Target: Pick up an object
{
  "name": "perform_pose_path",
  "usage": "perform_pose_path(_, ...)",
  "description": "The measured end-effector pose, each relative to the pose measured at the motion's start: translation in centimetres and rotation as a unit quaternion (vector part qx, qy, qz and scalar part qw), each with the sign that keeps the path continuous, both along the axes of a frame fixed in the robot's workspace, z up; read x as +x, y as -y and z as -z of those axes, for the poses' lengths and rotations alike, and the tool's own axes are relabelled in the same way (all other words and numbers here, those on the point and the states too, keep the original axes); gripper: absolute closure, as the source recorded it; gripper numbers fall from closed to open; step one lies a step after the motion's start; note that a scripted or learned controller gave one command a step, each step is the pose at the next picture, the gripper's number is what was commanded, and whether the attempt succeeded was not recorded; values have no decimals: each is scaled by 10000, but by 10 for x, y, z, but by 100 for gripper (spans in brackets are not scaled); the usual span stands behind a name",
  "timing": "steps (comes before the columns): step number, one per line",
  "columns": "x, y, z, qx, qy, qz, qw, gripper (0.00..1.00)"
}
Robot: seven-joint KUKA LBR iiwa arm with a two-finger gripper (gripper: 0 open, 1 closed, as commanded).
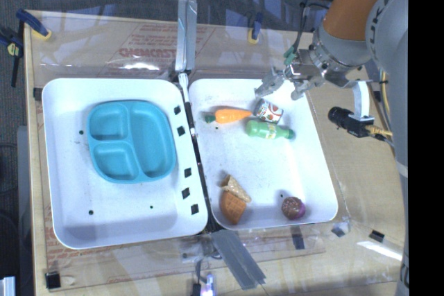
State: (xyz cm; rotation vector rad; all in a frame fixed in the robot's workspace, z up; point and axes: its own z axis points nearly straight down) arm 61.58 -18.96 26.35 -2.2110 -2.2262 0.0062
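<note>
My gripper (pixel 281 91) hangs over the back of the right bin (pixel 316 149), open, with its two fingers spread and nothing between them. Just below its left finger sits a small white and red can (pixel 269 110). A green bottle (pixel 269 130) lies right in front of the can. An orange carrot (pixel 232 116) lies to the can's left. Near the bin's front edge rest a brown cone-shaped pastry (pixel 234 203) and a dark red ball (pixel 293 207).
The left bin (pixel 62 204) holds a blue divided tray (pixel 132 141). A raised divider with black clips (pixel 189 156) runs between the two bins. Clear plastic sheeting and clamps (pixel 255 30) line the bench behind the bins.
</note>
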Motion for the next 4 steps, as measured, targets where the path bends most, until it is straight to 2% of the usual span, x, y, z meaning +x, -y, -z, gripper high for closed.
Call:
perform_pose_path(1, 7, 20, 60, 0, -4, 54, 10000, 0)
perform_pose_path(2, 42, 21, 146, -37, 107, 235, 9997, 0)
perform_pose_path(3, -13, -6, 174, -4, 3, 715, 9974, 0)
perform_pose_path(4, 32, -17, 174, 2, -1, 654, 9979, 0)
